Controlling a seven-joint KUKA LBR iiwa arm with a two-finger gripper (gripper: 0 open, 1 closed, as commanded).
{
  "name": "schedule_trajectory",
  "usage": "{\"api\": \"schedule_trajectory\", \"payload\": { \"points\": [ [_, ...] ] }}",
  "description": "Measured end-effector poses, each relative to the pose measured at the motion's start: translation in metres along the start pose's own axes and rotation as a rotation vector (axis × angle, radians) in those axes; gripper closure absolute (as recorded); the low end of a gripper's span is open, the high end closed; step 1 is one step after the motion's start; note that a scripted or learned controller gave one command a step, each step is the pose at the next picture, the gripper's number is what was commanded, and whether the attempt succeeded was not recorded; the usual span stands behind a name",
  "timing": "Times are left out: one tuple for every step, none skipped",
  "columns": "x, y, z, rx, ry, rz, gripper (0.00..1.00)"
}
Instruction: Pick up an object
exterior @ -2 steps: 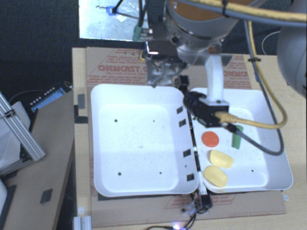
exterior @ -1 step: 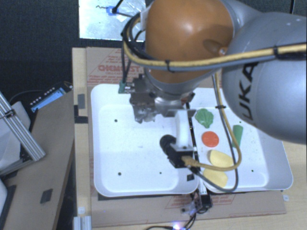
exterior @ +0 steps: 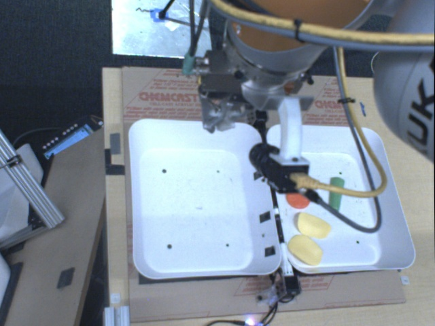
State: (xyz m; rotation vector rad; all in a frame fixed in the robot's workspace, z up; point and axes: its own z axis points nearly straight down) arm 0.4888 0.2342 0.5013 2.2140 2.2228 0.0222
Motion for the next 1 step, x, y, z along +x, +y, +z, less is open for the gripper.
{"api": "schedule_trajectory", "payload": {
  "points": [
    [-0.0005,0.0566,-0.0350,0.006,-0.005,0.004,1.00]
  ]
}}
